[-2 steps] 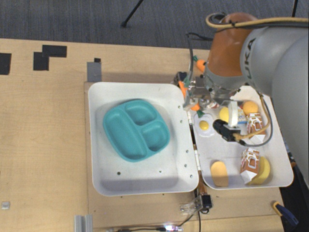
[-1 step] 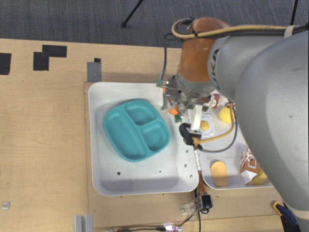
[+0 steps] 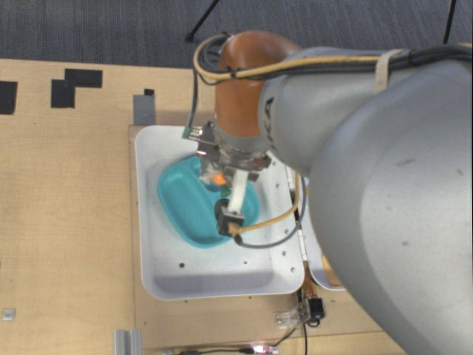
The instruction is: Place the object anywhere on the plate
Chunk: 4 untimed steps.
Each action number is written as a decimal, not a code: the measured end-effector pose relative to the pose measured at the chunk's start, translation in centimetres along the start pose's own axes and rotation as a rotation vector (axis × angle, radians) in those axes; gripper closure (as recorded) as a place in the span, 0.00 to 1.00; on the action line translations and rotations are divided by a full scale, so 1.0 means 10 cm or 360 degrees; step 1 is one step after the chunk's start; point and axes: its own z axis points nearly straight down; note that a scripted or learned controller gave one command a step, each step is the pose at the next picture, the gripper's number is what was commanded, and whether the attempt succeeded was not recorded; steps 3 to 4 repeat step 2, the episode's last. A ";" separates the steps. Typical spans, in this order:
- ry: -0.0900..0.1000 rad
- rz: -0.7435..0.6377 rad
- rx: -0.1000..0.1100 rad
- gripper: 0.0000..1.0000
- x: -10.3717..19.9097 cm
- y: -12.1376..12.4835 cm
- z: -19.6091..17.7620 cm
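I work at a flat bench (image 3: 66,220) made of pale wood. It looks smooth, with black square marks (image 3: 74,83) near its far edge. Past the bench is a grey floor (image 3: 111,13) that looks like rough carpet with thin lines in it.

A white bin (image 3: 151,228) sits on the bench. It is shallow, shiny and smooth, with round corners and a few tiny holes in its bottom. A bit of a second white bin (image 3: 318,266) peeks out just beside it, under my arm (image 3: 384,161). My arm is big, round and grey, with an orange part above the wrist.

In the first bin lies the plate (image 3: 181,202). It is blue-green, smooth and shaped a bit like an egg, with a raised rim.

My gripper (image 3: 215,170) hangs right over the far part of the plate. I cannot tell if it is open or closed, because my wrist hides it.

A small orange object (image 3: 217,177) shows just under my gripper, over the plate's far part. It is tiny and bright. I cannot tell if I hold it or if it rests on the plate.
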 end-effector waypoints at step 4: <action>-0.0001 -0.0489 -0.0003 0.00 -0.26 -0.29 -0.56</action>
